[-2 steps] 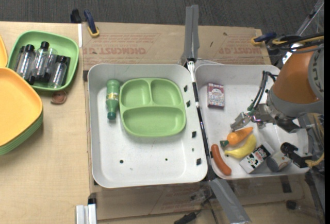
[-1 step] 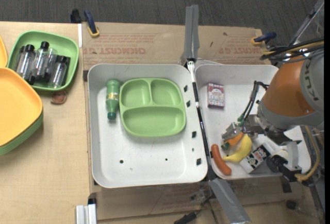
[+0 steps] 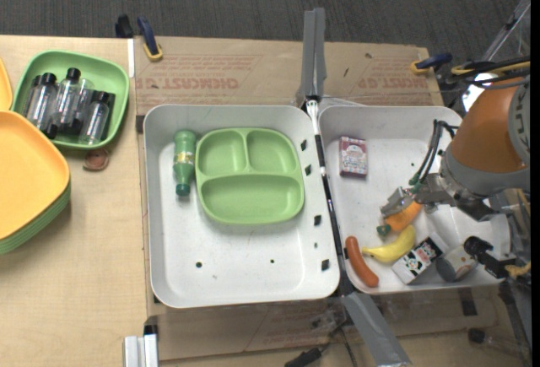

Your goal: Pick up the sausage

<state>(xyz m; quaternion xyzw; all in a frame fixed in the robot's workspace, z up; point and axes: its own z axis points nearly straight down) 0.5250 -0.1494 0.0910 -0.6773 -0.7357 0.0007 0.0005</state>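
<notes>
The gripper [image 3: 398, 210], finger state unclear, hovers over the orange carrot [image 3: 400, 218]; it should shift toward the red-orange sausage [image 3: 361, 261] near the right bin's [image 3: 380, 122] front-left corner.

I counted two white bins [image 3: 169, 272], one green divided plate [image 3: 250, 175], one green bottle [image 3: 184, 161], one sausage [image 3: 361, 261], one banana [image 3: 393, 246], one card box [image 3: 353, 157] and four vials [image 3: 67, 104].
</notes>
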